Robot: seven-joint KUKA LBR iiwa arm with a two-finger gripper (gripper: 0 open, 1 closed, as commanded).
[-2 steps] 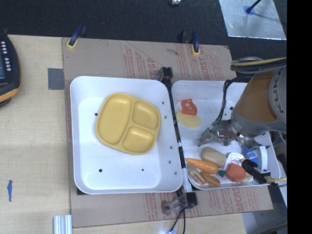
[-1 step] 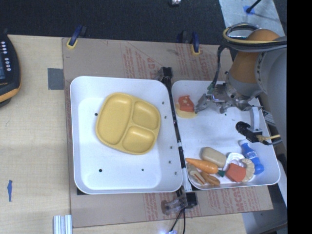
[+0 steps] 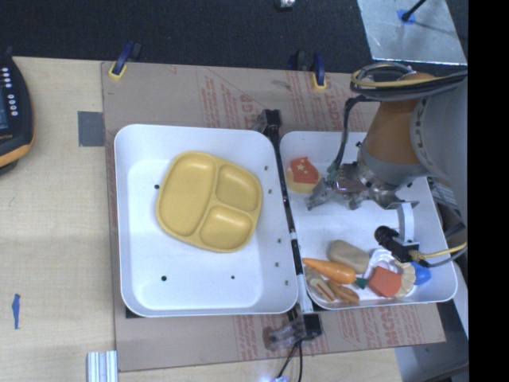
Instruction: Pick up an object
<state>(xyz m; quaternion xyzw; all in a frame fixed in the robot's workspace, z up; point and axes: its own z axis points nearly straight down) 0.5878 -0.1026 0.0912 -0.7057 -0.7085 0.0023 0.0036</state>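
Seeing my end effector [image 3: 343,191] just right of the red-topped toy [image 3: 302,174]; grip unclear, arm bent over the right bin [image 3: 442,293].

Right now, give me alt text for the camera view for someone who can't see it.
A grey robot arm with its gripper hangs over the right bin, above a pile of toy food. The left bin holds a yellow divided plate.

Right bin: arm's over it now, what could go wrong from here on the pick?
1. The toys lie heaped in the right bin's near corner, touching; a grab may catch two or slip.
2. The gripper hangs nearer the red-topped piece by the bin wall, so a descent could hit the rim.
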